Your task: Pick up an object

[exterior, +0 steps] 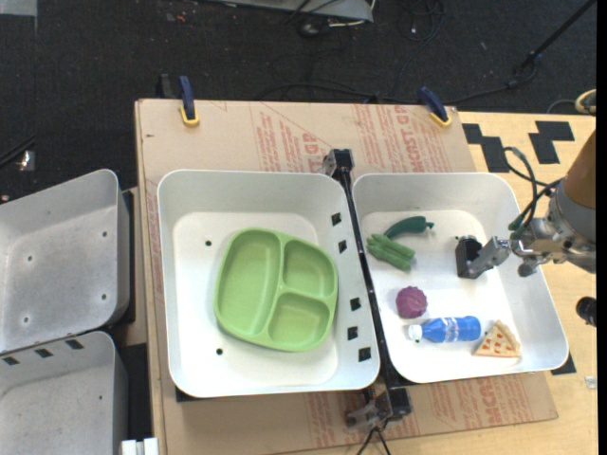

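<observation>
The right bin holds a dark green pepper, a bundle of green beans, a purple round thing, a blue bottle lying on its side and a pizza slice. My gripper hangs over the right side of this bin, level with the beans and well to their right. It is above and to the right of the bottle and the pizza slice. I see nothing held in it.
A green divided plate lies in the left bin. A black divider runs between the two bins. Two more white trays sit off the bench at the left.
</observation>
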Controlling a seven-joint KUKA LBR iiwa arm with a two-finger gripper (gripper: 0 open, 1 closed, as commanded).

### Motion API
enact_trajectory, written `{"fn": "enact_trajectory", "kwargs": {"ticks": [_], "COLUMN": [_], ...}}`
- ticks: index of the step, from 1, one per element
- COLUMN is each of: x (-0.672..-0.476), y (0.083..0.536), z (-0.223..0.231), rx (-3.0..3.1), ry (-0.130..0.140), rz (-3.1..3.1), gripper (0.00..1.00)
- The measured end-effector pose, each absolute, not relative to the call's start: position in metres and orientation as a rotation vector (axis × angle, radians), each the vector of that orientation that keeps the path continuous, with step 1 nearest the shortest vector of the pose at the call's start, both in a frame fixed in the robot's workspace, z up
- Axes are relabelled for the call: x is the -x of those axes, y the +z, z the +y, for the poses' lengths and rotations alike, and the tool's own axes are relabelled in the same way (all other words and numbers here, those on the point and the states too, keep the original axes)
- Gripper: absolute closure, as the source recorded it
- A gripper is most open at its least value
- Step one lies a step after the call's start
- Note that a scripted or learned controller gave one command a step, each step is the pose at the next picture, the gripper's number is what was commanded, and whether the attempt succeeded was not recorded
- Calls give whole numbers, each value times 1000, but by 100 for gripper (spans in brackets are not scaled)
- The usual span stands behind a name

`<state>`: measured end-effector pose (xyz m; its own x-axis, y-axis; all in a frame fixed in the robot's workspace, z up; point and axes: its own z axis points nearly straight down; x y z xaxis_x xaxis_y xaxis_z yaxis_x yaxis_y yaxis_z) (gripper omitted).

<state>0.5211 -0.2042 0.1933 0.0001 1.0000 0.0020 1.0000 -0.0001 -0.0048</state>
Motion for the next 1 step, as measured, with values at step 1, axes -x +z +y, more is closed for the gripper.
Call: {"fn": "enact_trajectory", "kwargs": {"ticks": [1], "x": [-520], "y": [131], "z": [-198], "rx": [2219], "ry": [3], "rz": [-2218], "gripper": [0]}}
